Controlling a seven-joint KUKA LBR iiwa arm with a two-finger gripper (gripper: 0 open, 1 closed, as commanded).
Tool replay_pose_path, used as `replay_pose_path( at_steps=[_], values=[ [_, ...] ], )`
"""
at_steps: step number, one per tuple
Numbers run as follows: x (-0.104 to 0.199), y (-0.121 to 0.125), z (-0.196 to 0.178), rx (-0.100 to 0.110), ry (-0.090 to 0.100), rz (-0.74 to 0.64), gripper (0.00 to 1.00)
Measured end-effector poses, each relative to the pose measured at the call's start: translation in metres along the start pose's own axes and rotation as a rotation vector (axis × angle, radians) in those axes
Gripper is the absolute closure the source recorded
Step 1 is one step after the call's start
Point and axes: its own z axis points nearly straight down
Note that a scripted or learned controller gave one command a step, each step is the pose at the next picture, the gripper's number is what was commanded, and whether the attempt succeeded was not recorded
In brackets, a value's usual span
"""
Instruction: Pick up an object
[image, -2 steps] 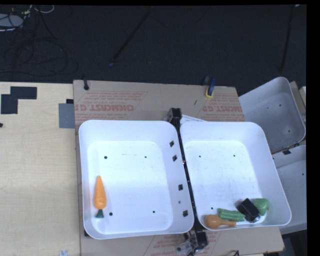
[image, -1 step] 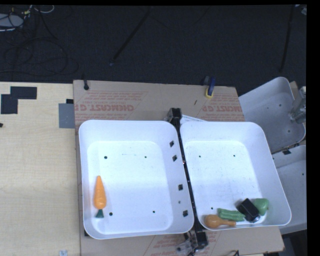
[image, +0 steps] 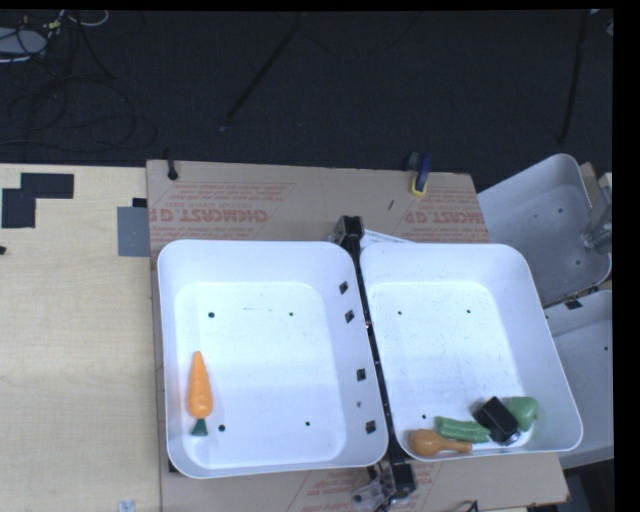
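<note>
An orange toy carrot with a small green top lies near the front left corner of the left bin. In the right bin, a cluster sits against the front right wall. It holds an orange gourd-shaped piece, a green pod-like piece, a black block and a rounded green piece. The black block rests partly on the green pieces.
Both bins stand on a cardboard sheet with a black clip strip between them. A blue and yellow clamp sits at the cardboard's far edge. A grey metal plate lies to the right, and a pale wooden bench top to the left.
</note>
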Motion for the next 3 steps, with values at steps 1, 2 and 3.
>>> replay_pose_path(
  at_steps=[1, 2, 3],
  values=[
    [0.019, 0.000, 0.000, 0.001, 0.001, 0.000, 1.00],
    [0.031, 0.000, 0.000, 0.001, 0.001, 0.000, 1.00],
    [0.069, 0.024, 0.000, -0.001, -0.001, -0.001, 1.00]
  ],
)
